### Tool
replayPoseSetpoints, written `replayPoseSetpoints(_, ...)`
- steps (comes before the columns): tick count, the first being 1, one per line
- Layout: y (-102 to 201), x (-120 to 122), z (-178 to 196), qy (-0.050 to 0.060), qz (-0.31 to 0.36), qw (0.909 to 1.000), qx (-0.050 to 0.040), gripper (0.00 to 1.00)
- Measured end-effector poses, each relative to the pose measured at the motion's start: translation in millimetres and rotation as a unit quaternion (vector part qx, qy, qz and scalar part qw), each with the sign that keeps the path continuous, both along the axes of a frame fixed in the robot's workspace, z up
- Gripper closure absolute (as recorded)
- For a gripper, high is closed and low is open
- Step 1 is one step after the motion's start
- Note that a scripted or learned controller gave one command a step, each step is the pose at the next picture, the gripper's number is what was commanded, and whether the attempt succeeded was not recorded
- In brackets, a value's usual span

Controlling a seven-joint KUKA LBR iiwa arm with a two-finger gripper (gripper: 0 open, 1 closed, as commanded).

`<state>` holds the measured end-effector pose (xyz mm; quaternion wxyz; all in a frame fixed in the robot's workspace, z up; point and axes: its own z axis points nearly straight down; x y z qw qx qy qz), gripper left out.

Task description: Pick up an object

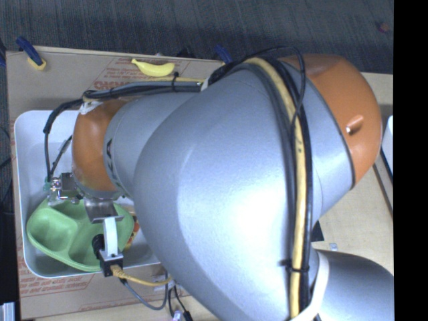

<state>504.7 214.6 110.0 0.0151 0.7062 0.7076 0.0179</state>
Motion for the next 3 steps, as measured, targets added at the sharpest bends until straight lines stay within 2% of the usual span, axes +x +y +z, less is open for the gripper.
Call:
replayPoseSetpoints(1,1,-5,6,0.011,0.004,0.9999,-0.0018,1.00)
replayPoseSetpoints(2,1,-5,6,0.010,0.005,0.9999,-0.0015,0.00)
replayPoseSetpoints(3,6,-18,-6,0.005,0.004,1.0000,0.0027,0.00)
